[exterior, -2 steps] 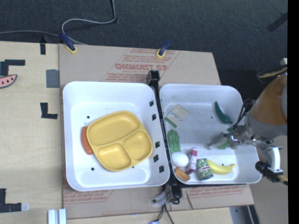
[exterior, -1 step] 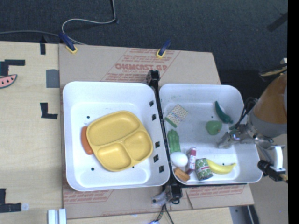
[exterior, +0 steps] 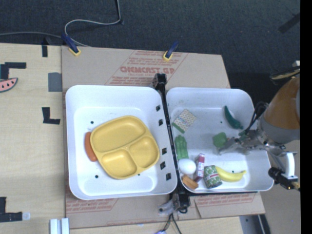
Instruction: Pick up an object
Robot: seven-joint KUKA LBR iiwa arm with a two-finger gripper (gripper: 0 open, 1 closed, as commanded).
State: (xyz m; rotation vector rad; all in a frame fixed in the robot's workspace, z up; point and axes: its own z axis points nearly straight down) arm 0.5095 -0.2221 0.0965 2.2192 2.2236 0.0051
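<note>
Two white bins sit side by side, the left bin and the right bin. The arm leans in over the right bin's right wall, its gripper low inside, reaching left; whether it is released or clenched I cannot tell. One yellow tray with three compartments lies in the left bin over an orange piece. In the right bin: one banana, long axis left-right, near the front wall; one cucumber; one dark green pod; one green lump just beside the gripper; one can; one egg; one card.
</note>
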